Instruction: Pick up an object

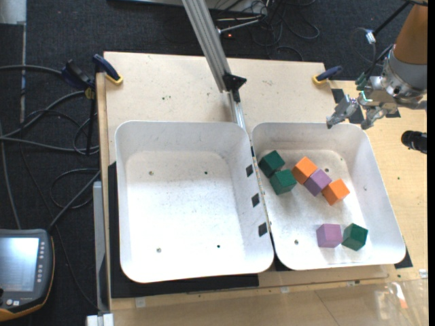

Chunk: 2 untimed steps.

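Well, we are scanning from the left bin (136, 182) into the right bin (380, 202), where the blocks are sitting: two green ones (277, 172) at ten o'clock, an orange-purple cluster (317, 180) near centre, and a purple-green pair (341, 236) at five o'clock. We are hovering the gripper (353, 114) at one o'clock above the rim, holding nothing, and we cannot tell its opening; we are favouring a straight descent onto the outer orange block (335, 191), since it looks freest.

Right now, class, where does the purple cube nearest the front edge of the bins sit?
The purple cube lies in the right bin, near its front right corner, right beside a green cube and below an orange cube.
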Available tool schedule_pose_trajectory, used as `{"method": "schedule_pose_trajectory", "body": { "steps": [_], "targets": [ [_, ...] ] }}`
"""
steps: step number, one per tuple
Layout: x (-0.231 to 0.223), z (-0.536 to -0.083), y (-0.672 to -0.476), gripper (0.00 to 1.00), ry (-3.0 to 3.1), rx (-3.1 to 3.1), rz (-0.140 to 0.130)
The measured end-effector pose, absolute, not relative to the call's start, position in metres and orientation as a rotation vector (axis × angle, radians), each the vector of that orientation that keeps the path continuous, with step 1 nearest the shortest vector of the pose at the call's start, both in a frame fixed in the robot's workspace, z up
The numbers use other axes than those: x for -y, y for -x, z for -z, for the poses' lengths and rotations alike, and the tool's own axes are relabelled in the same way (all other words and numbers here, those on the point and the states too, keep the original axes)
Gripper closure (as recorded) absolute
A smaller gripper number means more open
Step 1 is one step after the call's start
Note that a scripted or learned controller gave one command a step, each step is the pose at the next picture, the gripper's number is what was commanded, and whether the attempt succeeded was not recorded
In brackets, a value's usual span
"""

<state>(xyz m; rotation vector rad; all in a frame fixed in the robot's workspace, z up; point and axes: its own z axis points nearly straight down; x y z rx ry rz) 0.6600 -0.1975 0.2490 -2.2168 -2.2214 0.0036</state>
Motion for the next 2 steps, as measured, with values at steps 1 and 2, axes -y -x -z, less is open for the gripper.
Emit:
{"method": "schedule_pose_trajectory", "body": {
  "steps": [1,2],
  "targets": [
    [0.197,-0.252,-0.661,0.0,2.218,2.226,-0.001],
    [0.2,-0.198,-0.67,0.0,2.216,2.224,-0.005]
  ]
}}
